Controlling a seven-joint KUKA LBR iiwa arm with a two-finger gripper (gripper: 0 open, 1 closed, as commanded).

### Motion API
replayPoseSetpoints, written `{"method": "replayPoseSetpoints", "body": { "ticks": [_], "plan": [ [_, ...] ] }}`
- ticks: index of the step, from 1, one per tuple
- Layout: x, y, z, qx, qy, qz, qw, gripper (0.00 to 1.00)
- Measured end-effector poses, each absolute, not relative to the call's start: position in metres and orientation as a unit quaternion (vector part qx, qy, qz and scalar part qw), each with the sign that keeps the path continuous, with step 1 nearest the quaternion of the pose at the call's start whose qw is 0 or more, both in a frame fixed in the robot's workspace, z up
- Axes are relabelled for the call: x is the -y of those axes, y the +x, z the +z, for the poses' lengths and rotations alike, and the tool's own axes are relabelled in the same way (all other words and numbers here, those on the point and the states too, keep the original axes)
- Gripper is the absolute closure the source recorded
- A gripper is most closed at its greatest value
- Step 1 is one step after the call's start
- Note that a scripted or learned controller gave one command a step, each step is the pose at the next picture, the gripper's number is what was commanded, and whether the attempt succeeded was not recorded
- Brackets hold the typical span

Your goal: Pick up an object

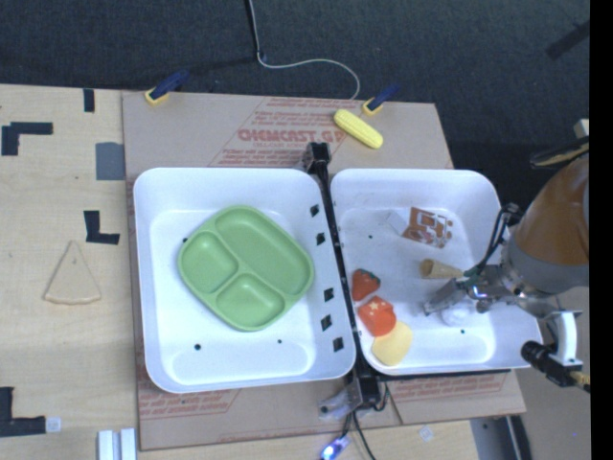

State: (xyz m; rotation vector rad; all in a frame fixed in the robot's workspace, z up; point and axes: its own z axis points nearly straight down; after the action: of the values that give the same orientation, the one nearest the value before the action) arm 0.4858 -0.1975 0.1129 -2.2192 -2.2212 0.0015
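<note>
The right bin [479, 192] holds several small objects. A brown and white packet [427, 226] lies near its far side, with a tan cone-shaped piece [439, 268] just below it. Along the bin's left wall sit a red strawberry-like toy [365, 283], a red-orange piece [377, 316] and a pale yellow piece [391, 345]. My gripper [448, 301] is low over the right bin's floor, just below and to the right of the tan piece. A small white thing [450, 315] lies right under it. The grey arm with its orange band [560, 233] comes in from the right.
The left bin [158, 257] holds a green divided plate [246, 266]. A yellow toy [358, 128] lies on the cardboard behind the bins, beside blue and yellow clamps [379, 98]. A white cable [287, 62] runs across the dark floor beyond.
</note>
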Motion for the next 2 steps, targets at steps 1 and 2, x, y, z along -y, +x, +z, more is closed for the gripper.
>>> {"method": "replayPoseSetpoints", "body": {
  "ticks": [1,2],
  "plan": [
    [0.226,0.519,0.235,0.708,-0.707,-0.0019,-0.006,0.00],
    [0.223,0.481,0.077,0.707,-0.707,0.0017,0.004,0.00]
  ]
}}
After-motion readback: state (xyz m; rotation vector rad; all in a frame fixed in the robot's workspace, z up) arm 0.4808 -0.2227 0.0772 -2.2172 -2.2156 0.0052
